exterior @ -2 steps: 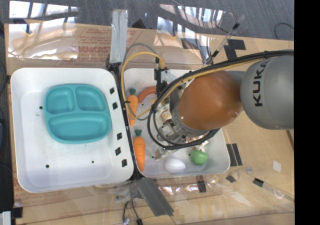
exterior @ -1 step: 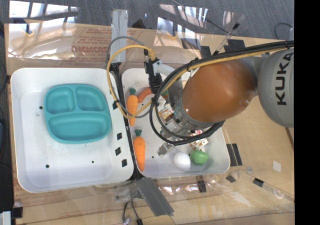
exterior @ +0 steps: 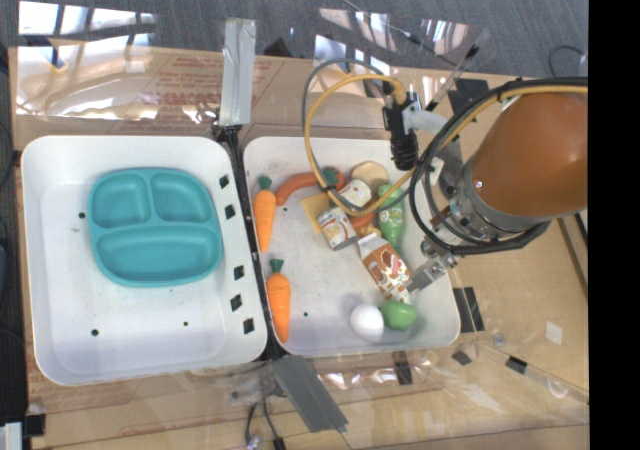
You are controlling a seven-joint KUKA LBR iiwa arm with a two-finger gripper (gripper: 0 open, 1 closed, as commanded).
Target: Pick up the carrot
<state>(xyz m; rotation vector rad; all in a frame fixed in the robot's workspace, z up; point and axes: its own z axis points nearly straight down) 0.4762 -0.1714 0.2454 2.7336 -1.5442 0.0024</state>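
Observation:
Two orange carrots with green tops lie along the left wall of the right bin [exterior: 440, 153]. One carrot [exterior: 264, 219] sits in the upper half and the other carrot [exterior: 278, 304] lies near the front left corner. The arm's orange band [exterior: 530, 153] hangs over the bin's right edge. My gripper [exterior: 432, 273] pokes out below it at the bin's right side, next to a brown snack packet [exterior: 386, 269] and well to the right of both carrots. Most of the gripper is hidden under the arm.
The right bin also holds a curved orange sausage [exterior: 300, 185], a white egg [exterior: 367, 321], a green fruit [exterior: 400, 315], a small carton [exterior: 337, 228], a green bottle [exterior: 392, 223] and a bread piece [exterior: 368, 176]. A teal divided plate [exterior: 155, 226] lies in the left bin [exterior: 50, 338].

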